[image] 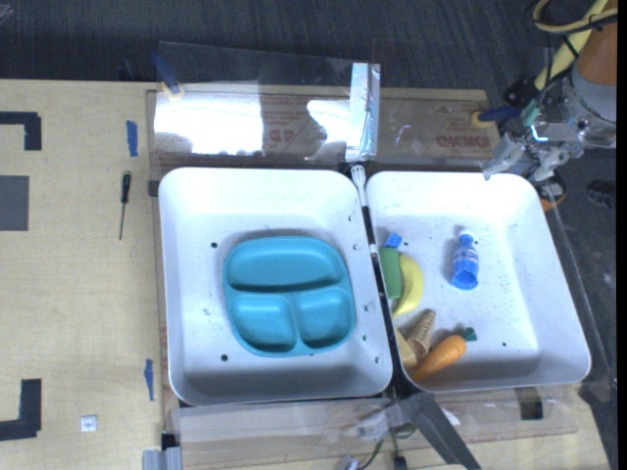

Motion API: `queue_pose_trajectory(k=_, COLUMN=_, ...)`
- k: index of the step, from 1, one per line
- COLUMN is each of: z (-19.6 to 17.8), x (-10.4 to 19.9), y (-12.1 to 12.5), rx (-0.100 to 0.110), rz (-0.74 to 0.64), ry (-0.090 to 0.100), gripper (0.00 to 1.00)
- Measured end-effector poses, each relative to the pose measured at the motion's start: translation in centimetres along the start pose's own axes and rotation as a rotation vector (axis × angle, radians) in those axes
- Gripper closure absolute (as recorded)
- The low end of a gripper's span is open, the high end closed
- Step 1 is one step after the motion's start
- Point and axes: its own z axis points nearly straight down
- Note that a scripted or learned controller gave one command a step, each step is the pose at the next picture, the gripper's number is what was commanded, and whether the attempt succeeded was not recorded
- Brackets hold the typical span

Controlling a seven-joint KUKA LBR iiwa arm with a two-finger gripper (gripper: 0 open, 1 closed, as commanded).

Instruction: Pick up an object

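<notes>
My gripper hangs over the back right corner of the right bin, with its fingers spread apart and nothing between them. In that bin a small blue bottle lies near the middle, well in front of the gripper. Against the bin's left wall are a yellow banana and a green piece with a small blue bit at its top. Toward the front left corner lie an orange carrot and a tan cone-shaped toy.
The left bin holds a blue divided plate. A clear upright panel stands behind the bins. Wooden bench lies to the left, with a black screwdriver. Yellow cables hang at the top right.
</notes>
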Motion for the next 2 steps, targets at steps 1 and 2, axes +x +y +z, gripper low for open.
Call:
queue_pose_trajectory(k=1, z=14.4, x=5.6, y=-2.0, rx=-0.007, rz=0.06, ry=-0.001, gripper=0.0)
queue_pose_trajectory(k=2, z=13.3, x=5.7, y=-1.9, rx=-0.01, rz=0.059, ry=-0.002, gripper=1.0)
